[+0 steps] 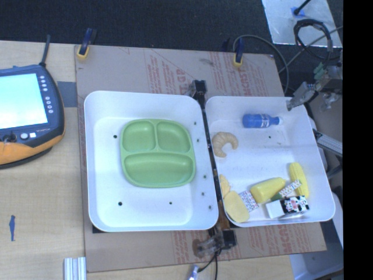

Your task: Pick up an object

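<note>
Item for picking: blue bottle (260, 121). Lay on its side in the right bin (303, 139), near the far wall, well apart from all else. Judged light, stiff plastic, smooth and round, so apt to roll or slip; best taken across the middle of the body, square to its long axis.

Alternates, same bin: croissant (224, 143), near the left wall, probably a hard, light toy; corn cob (298, 178), yellow block (267, 189) and printed white box (287, 206), crowded together at the near right corner, awkward to separate.

Left bin (99, 203): held a green divided plate (157, 153), broad and flat, poor for pinching.

Gripper (298, 98): hovered at the right bin's far right corner, apart from the bottle; spread or closed could not be told.
</note>
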`<state>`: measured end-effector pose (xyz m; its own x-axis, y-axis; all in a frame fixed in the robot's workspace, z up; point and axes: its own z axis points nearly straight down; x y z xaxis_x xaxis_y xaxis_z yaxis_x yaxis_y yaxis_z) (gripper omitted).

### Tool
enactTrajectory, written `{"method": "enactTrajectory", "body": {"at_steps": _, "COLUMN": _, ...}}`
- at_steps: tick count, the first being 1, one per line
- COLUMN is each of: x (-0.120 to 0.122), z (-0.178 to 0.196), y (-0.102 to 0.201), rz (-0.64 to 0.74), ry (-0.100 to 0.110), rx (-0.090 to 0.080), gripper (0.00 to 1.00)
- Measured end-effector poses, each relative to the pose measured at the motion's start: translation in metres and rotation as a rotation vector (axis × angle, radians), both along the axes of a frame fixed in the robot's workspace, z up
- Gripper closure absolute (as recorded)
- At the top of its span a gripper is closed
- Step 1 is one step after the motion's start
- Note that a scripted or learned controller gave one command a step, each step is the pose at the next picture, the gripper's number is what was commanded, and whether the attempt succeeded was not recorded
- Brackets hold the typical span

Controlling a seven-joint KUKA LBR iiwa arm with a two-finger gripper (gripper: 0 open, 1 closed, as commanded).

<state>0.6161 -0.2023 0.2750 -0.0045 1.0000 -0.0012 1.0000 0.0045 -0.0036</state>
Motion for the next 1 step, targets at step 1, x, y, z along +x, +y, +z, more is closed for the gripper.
{"method": "enactTrajectory", "body": {"at_steps": 1, "x": -0.0931, "z": -0.0623, "y": -0.0101, "rz": 0.001, "ry": 0.001, "rx": -0.001, "gripper": 0.0}}
